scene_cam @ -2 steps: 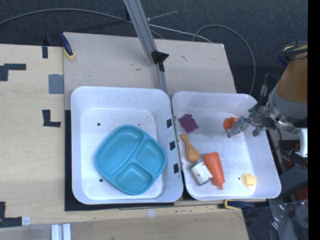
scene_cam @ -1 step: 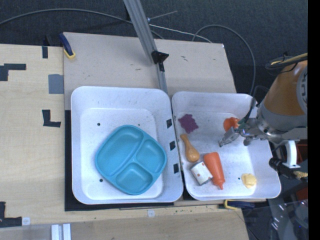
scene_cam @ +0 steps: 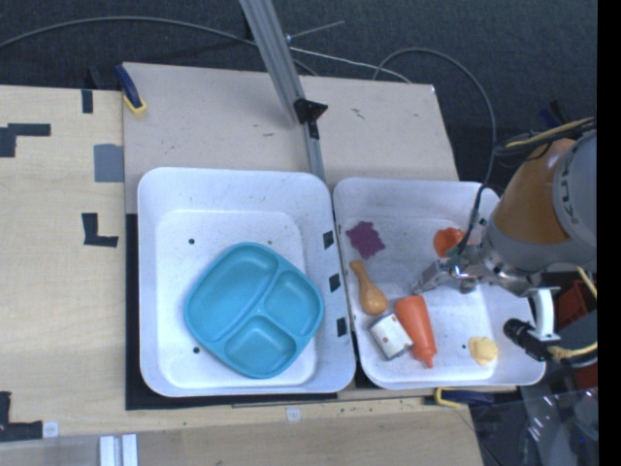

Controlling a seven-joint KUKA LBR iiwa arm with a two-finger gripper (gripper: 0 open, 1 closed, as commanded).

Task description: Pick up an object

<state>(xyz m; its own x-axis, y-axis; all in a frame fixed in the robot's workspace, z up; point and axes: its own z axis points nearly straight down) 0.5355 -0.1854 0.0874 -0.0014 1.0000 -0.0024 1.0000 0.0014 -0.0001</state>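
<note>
From above, the end effector (scene_cam: pixel 432 280) sits low in the right bin (scene_cam: pixel 408 194); whether its fingers are spread or shut, I cannot tell. A small orange-red piece (scene_cam: pixel 447 240) lies just beside it, and the toy carrot (scene_cam: pixel 418 327) is near its tip. The risk I judge: smooth, rounded plastic could squirt sideways under the fingers, or the carrot's taper could slip out. A glossy tan drumstick shape (scene_cam: pixel 368 288), a white block (scene_cam: pixel 390 336), a yellow lump (scene_cam: pixel 483 349) and a flat purple piece (scene_cam: pixel 365 238) crowd nearby. The left bin (scene_cam: pixel 155 192) holds a blue divided plate (scene_cam: pixel 254 309).
</note>
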